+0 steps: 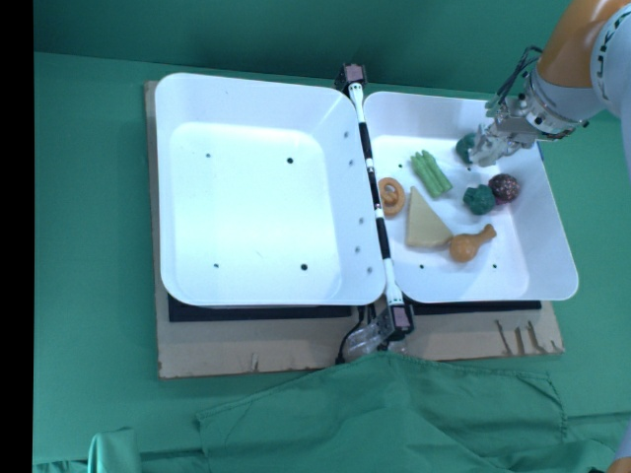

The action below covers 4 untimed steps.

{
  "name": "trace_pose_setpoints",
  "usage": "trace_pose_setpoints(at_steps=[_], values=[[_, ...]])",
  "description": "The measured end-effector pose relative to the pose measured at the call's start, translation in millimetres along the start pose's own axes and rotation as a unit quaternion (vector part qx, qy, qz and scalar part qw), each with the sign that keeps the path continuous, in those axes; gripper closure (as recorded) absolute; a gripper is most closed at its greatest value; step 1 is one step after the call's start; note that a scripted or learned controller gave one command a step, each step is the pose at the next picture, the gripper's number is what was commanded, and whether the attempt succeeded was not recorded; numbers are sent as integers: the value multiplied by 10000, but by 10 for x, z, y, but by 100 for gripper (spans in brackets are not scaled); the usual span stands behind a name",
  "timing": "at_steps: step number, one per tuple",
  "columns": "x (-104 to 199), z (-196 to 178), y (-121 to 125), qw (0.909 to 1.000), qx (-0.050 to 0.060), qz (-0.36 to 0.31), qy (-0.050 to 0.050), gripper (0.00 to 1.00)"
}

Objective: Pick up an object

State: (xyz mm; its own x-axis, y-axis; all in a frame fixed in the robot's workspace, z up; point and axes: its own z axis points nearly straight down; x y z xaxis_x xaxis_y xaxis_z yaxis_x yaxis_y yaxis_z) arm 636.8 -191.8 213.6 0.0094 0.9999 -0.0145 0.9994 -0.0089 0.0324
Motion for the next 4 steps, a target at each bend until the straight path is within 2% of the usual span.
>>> trace_pose_setpoints(at_steps=[1,2,3,4], values=[[0,4,-2,10000,5,1,2,0],[37,271,-357,10000,68,-25,38,0],[565,41,6,9999,113,-60,63,0],[522,-80,6,9999,91,-23,51,100]])
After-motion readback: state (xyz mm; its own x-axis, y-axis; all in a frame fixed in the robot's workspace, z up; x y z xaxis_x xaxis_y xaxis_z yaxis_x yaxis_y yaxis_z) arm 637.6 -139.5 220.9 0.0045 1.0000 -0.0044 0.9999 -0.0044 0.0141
